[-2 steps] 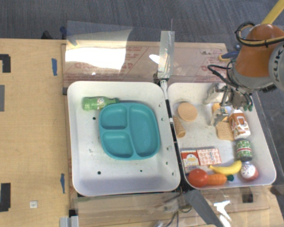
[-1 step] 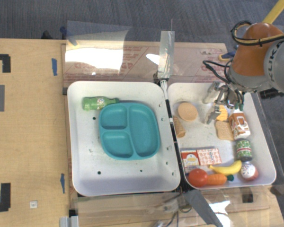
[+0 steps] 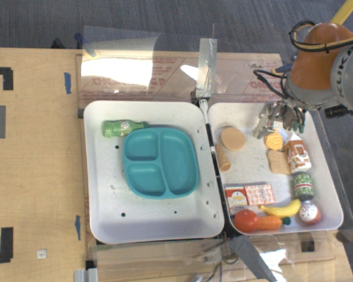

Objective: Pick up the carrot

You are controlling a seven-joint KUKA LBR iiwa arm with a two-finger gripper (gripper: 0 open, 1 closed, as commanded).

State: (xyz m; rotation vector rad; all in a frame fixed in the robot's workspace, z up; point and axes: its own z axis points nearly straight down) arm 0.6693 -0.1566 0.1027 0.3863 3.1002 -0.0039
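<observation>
approach stage: gripper (image 3: 280, 122), finger state indiscernible, hovers at right bin's (image 3: 332, 184) far end; carrot (image 3: 269, 223) lies at near edge beside tomato (image 3: 245, 219); next, travel toward carrot.

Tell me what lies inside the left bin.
A teal divided plate and a green bottle lying at its upper left edge. Whatever is under the plate is covered.
</observation>
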